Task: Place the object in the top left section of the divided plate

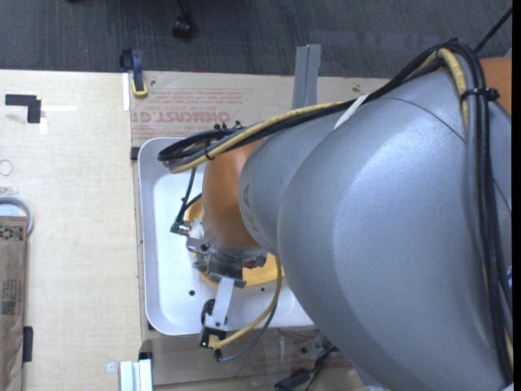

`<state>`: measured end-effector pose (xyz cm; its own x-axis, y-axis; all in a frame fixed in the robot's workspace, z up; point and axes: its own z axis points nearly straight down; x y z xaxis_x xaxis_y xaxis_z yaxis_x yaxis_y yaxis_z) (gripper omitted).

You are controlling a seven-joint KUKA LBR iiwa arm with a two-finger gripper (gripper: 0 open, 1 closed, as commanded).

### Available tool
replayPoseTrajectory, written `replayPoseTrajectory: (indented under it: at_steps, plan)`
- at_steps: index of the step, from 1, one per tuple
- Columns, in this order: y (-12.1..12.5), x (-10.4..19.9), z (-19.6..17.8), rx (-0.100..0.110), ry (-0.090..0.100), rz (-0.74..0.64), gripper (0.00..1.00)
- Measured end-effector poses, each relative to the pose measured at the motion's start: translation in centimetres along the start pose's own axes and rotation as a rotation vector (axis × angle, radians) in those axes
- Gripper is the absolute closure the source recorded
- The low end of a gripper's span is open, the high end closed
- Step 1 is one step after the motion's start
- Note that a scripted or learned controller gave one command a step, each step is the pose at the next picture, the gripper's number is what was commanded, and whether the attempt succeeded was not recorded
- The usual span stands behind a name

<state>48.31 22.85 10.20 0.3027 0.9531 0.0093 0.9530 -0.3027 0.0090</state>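
Note:
A yellow plate (262, 274) lies in the white bin (159, 243). Slivers of its rim peek out on either side of my arm. My wrist (218, 255), below the orange band (224, 194), hangs straight over the plate and covers its sections and anything lying on them. A small bracket with a yellow cable (213, 320) juts from the wrist toward the bin's near edge.
The big grey arm body (383, 226) covers the right half of the bench. Left of the bin lies bare wooden bench (69, 218), with a brown packet (12, 283) at its left edge. A cardboard sheet (195, 108) lies behind the bin.

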Motion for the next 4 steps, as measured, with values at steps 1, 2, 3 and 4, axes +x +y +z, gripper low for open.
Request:
replayPoseTrajectory:
  at_steps: [1, 2, 3, 4]
  plan:
    - [6.6, -6.2, -5.6, 0.013, -0.013, -0.043, 1.00]
    - [0.1, -1.9, -8.5, 0.013, -0.014, 0.028, 1.00]
    - [-0.5, -0.2, -6.3, 0.017, -0.011, -0.541, 1.00]
    - [-0.1, -1.0, -9.4, 0.015, -0.007, -0.860, 1.00]
